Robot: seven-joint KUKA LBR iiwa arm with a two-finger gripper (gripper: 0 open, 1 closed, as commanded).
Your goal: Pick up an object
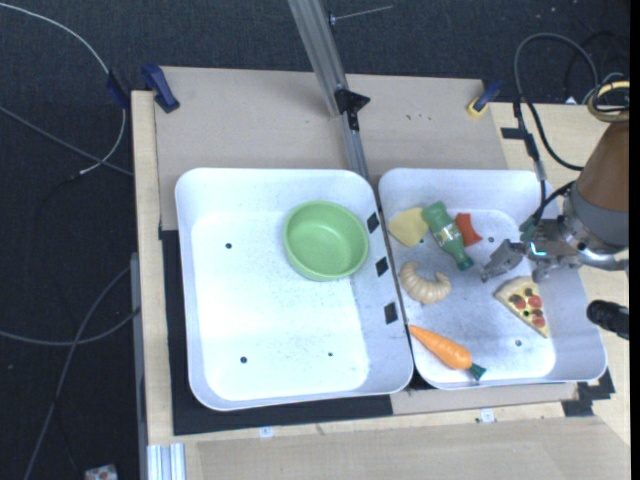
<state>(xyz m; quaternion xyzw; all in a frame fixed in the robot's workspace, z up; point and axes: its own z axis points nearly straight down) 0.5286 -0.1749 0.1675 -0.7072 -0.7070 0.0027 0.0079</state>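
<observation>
Two shallow white bins sitting side by side on the bench (250, 118). Left bin (250, 358) carrying a green bowl (326, 239), resting toward 1 o'clock of that bin's floor, near the shared edge.

Right bin (575, 363) carrying the small items:
- pale yellow lemon-like piece (407, 227) lying at 10 o'clock of the bin
- green bottle (446, 233) lying on its side just beside it, touching or nearly touching
- small red-orange piece (468, 230) lying against the bottle on the 3 o'clock side
- tan croissant-shaped piece (427, 284) sitting at 8 o'clock, below the lemon piece
- orange carrot (444, 349) with a green tip lying at 6 o'clock, near the bin's lower rim
- pizza slice (525, 303) lying at 4 o'clock

Arm (608, 183) reaching in from 3 o'clock, orange band showing above the grey wrist. End effector (510, 258) hanging low over the right bin, between the bottle group and the pizza slice, just above the slice's top edge. Dark fingers (500, 265) pointing toward 9 o'clock; looking spread apart and gripping nothing, no item sitting between them. Contact with the bin floor not resolvable.

Pizza slice sitting nearest the end effector, at its 5 o'clock; red-orange piece next nearest, at its 10 o'clock. All items resting on the bin floor.

Blue clamp (159, 86) sitting at the bench's 11 o'clock corner, yellow-and-blue clamp (484, 97) at 1 o'clock. Metal rail (318, 43) running down from 12 o'clock to the gap between the bins.
</observation>
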